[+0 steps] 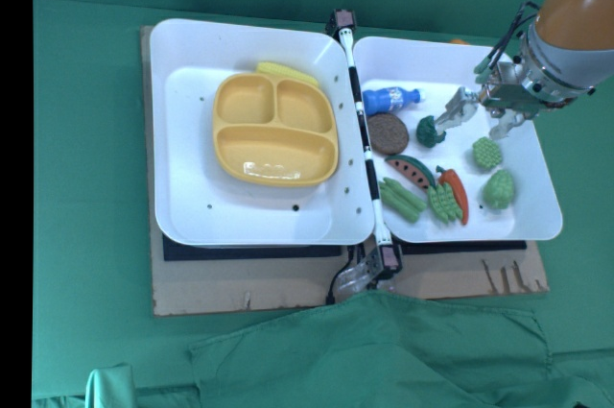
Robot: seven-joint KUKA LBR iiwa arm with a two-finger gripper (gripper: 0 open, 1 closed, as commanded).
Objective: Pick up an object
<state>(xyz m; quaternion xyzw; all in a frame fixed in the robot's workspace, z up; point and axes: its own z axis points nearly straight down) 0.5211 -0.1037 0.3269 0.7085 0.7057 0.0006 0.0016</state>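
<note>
From my station I see the arm (576,3) reaching in from the right, its orange band high in the corner and the hand (477,113) hanging over the upper part of the right bin (537,224). The hand is spread open: one finger (456,111) angles down-left, the other (506,125) points down to its right, and nothing sits between them. The left finger's tip is just beside the dark green broccoli piece (429,132), though I cannot tell whether it touches.

The right bin holds all the small items. A blue bottle (389,98) lies on its side near the top-left. Below it rests a brown round patty (388,133). A watermelon slice (412,171) sits lower, with green bean pods (402,200) at the bottom-left and a ridged green pod cluster (442,203) just beside an orange-red pepper (456,192). Toward the right edge lie a light green bumpy piece (486,153) and, below it, a rounder green vegetable (498,190).

The left bin (192,204) carries a yellow divided tray (276,130) with three compartments, and a yellow strip (286,72) pokes out behind its upper rim. A black-and-white divider (363,142) runs between the bins. Both rest on a cardboard sheet (240,286) on the green surface (86,156), with green cloth (403,353) folded in the foreground.
</note>
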